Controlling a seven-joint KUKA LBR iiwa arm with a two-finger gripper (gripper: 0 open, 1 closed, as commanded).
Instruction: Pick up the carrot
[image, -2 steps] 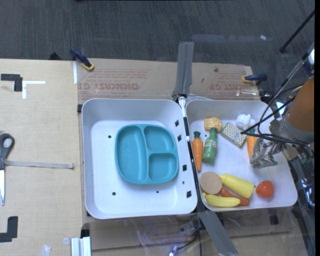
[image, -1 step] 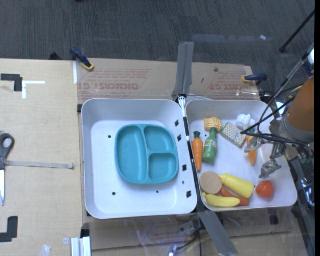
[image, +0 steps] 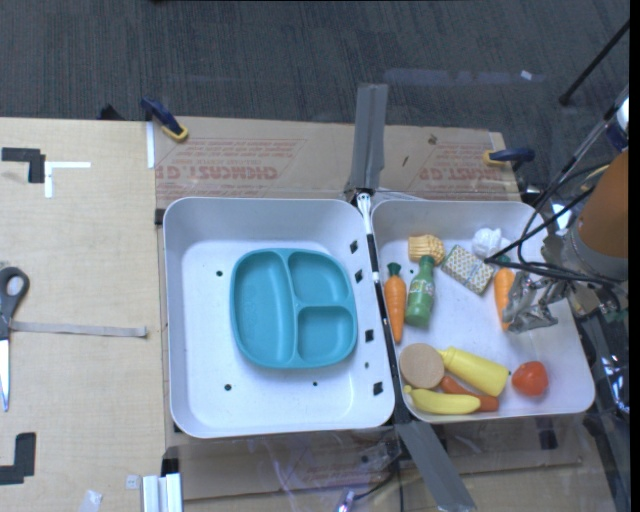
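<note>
Fingers (image: 527, 312) sit low in the right bin (image: 570, 400), near its right wall, metal parts blurred together; can't tell if they're spread or closed, and nothing is clearly between them. An orange piece (image: 503, 290) stands just left of the fingers, touching or overlapping them in view; can't tell what it is. Arm (image: 603, 215) comes in from the right edge, orange band above the wrist, dark cables looped around it.

Carrot (image: 395, 302) lies at the left side of the right bin, along the divider wall, green top pointing far, tip pointing near. Well apart from the fingers. Green bottle (image: 421, 290) lies just right of the carrot, touching or almost. Corn cob (image: 426, 247) is at the far end, just beyond the bottle. Patterned cracker-like block (image: 466, 268) sits right of the corn, white crumpled thing (image: 487, 241) beyond it.

Near end of the right bin: tan round disc (image: 422, 366), yellow bottle (image: 475, 370) right of it, banana (image: 446, 402) at the near wall, a reddish piece under the yellow bottle, tomato (image: 530, 378) toward the right.

Left bin (image: 190, 330) holds a teal divided plate (image: 295, 307), three compartments.

Worktop (image: 80, 300): scissors (image: 8, 320) at the left edge, cardboard beyond the bins, clamps at the far corners.
</note>
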